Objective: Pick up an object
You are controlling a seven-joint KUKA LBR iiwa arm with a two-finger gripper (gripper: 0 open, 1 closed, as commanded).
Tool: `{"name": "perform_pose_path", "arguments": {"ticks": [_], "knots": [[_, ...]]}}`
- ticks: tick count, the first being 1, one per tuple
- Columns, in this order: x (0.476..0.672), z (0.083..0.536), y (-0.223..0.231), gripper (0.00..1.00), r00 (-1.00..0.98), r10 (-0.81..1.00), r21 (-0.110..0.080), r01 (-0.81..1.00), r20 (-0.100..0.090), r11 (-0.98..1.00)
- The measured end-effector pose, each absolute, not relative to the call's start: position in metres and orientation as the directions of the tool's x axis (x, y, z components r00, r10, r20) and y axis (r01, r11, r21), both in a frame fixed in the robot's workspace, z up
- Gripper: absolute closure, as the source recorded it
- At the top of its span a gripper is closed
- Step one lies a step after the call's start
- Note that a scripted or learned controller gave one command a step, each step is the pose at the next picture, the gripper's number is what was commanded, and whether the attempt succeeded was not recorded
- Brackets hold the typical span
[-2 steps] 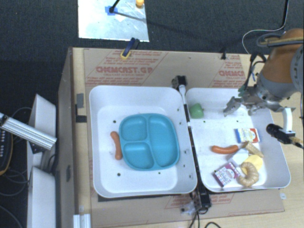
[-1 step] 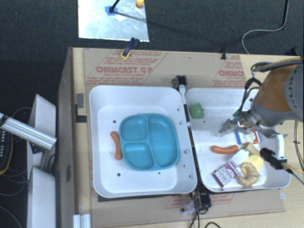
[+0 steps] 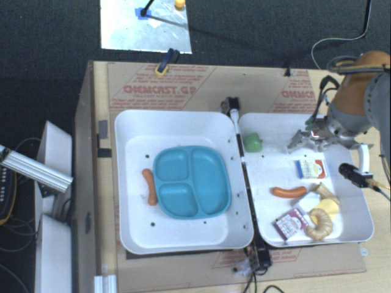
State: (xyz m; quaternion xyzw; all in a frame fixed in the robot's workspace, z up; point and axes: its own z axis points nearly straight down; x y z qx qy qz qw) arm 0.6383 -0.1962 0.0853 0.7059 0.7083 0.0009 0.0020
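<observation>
On the bench we counted two white bins: the left bin (image 3: 131,163) held one blue divided plate (image 3: 191,181) and one sausage (image 3: 149,187) beside it. In the right bin (image 3: 360,221) we counted one green object (image 3: 253,142), one sausage (image 3: 288,191), a white-and-blue packet (image 3: 310,168), a purple packet (image 3: 291,223) and a pale pastry (image 3: 320,223). The gripper (image 3: 311,139) hung over the right bin's far side, fingers spread and gripping nothing.
</observation>
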Motion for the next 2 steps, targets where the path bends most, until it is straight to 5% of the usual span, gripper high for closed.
{"name": "perform_pose_path", "arguments": {"ticks": [1,2], "knots": [[0.6394,0.0966,-0.1962,1.0,-0.007,1.0,0.007,1.0,-0.003,0.007],[0.6394,0.0965,-0.196,0.0,-0.007,1.0,0.007,1.0,-0.003,0.007]]}}
